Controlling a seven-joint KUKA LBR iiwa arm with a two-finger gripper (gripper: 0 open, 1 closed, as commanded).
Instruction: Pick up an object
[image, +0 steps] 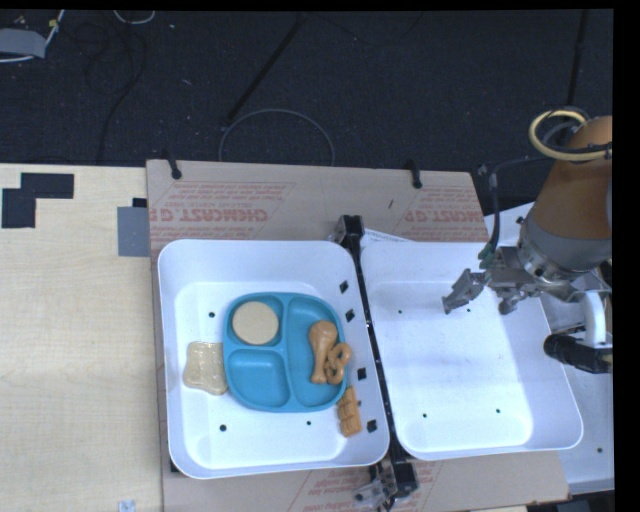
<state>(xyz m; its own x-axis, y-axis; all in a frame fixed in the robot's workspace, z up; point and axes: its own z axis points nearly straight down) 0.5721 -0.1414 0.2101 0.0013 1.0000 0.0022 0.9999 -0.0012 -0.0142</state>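
In the left bin (190, 280) lies a blue divided plate (262, 385). A round tan cookie (254, 322) sits in its upper left compartment. A tan drumstick (322, 345) and a pretzel (339, 362) lie in its right compartment. A pale slice of toast (205, 367) lies on the bin floor, touching the plate's left edge. A small brown piece (349, 412) lies by the plate's lower right corner. My gripper (483, 299) hangs over the upper right part of the right bin (470, 400), open, with nothing between its fingers.
A black divider (362, 330) with clips runs between the two bins. Both bins rest on a cardboard sheet (300, 205). A black part (577, 352) sticks in at the right bin's right rim. Light wooden bench (70, 350) lies to the left.
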